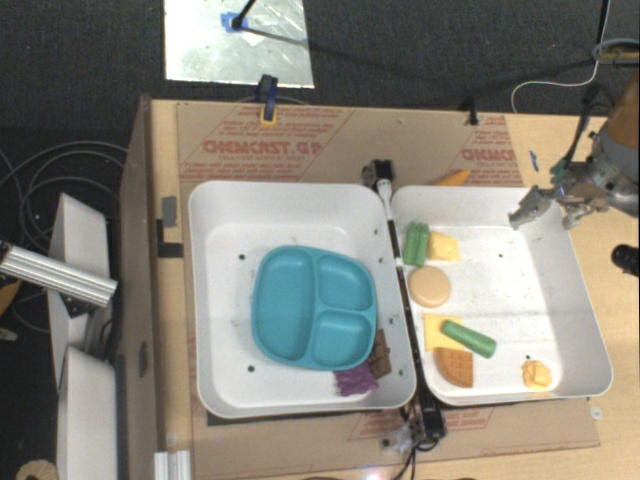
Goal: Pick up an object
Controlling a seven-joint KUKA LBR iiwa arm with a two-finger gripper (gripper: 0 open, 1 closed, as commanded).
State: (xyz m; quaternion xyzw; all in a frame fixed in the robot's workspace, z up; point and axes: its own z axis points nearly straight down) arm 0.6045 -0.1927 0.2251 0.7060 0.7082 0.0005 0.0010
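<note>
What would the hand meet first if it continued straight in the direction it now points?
Probably the right bin's bare white floor near its upper right corner. The hand points down and toward the bins, above the far rim; no toy lies there. Depth is hard to judge from one view.

The 2 bins [300, 208] looked like smooth white plastic, the divided tray [312, 306] matt teal plastic, the bench [330, 143] printed cardboard.

I see the gripper [549, 205] over the right bin's [585, 308] far right corner, nothing between its spread fingers. A blue divided plate [313, 306] fills the left bin [215, 268].
</note>
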